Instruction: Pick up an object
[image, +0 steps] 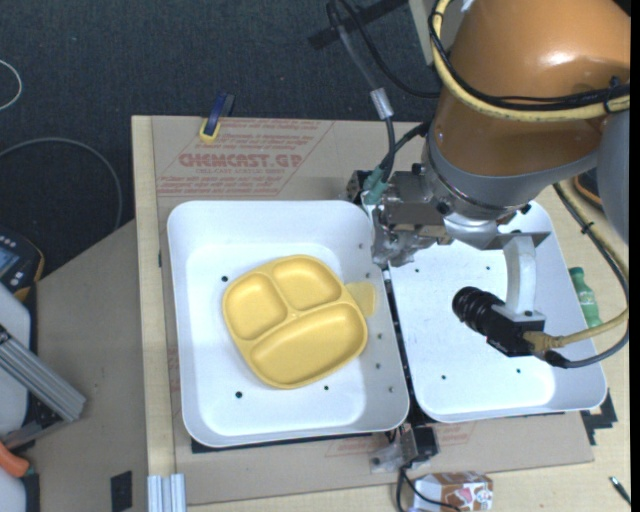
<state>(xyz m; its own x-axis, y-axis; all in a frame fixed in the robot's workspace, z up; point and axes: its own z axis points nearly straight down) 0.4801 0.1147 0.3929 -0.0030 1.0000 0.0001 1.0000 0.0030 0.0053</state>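
Robotics lab, robot arm (530, 90), white bins (190, 300), loose cables (60, 150)

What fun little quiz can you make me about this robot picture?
1. True or false: the yellow divided plate lies in the left bin.
2. How many compartments does the plate have?
3. Where does the pincer hang? A) near the rim between the two bins B) off the bench

Key: 1 true; 2 three; 3 A.
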